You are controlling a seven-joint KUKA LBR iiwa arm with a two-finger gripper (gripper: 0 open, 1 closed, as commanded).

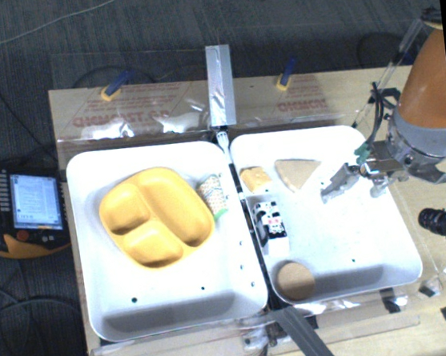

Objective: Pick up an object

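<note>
Nearby — pale tan triangular wedge [297, 173]

yellow divided tray [157, 216] | flat, left bin || tan wedge [297, 173] | flat, right bin

The counter [333, 87] carries 2 white bins: the left bin [102, 309] and the right bin [395, 265], touching side by side. A yellow handheld pendant with a lit screen [26, 207] lies left of the counter on dark carpet [1, 79].
</note>
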